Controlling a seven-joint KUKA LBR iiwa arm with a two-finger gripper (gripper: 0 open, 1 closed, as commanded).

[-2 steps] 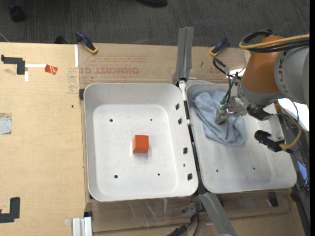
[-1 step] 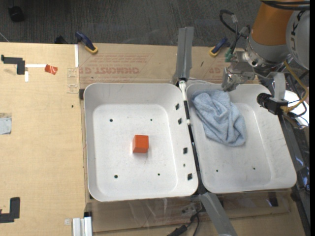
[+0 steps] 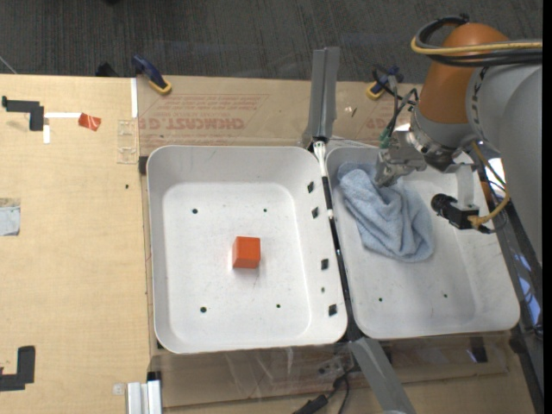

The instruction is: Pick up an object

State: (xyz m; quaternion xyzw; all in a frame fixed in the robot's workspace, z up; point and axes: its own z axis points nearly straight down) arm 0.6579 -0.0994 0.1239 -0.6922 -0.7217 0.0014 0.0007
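When closing the gripper [image 3: 385, 170] at the 12 o'clock edge of the grey-blue cloth [image 3: 390, 220], heaped at 10 o'clock in the right bin [image 3: 448, 317], press into a thick fold and lift slowly. Cannot tell how open, or whether holding anything.

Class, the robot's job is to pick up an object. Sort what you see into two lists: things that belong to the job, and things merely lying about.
Belongs to the job:
- crumpled light-blue cloth in the right white bin
- small orange-red cube in the left white bin
- two-finger gripper, at the cloth's top edge

Lying about:
- blue-and-yellow clamps
- cardboard sheet behind the bins
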